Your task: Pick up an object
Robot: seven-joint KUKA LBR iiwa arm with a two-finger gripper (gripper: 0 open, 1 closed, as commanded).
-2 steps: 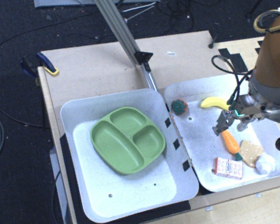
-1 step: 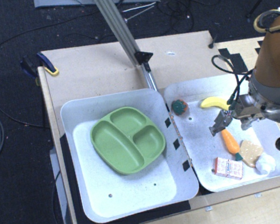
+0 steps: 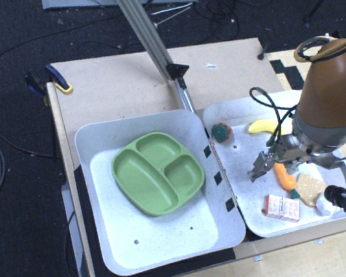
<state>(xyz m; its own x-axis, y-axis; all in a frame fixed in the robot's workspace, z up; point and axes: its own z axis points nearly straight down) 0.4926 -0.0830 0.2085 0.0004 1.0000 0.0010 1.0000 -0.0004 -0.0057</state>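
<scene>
Dark metal jaws are seen low over the right bin, reached in from the right on the grey and orange arm; whether they are spread or pressed together cannot be told, and nothing is seen between them. They are placed beside the orange carrot-like piece, probably because a pick is being lined up among the small items crowded at that end. Just beyond the carrot a pale tan bread-like piece is found, and in front of it a small red and white box lies flat. A yellow banana and a round red and green toy are set toward the bin's far side, well apart from the jaws. Any of these could serve as the object to be picked up; the carrot is judged the likeliest target, being the nearest. In the left bin a green divided plate is laid flat, apparently out of play. Both bins are carried side by side on the tabletop, so that each can be reached.
</scene>
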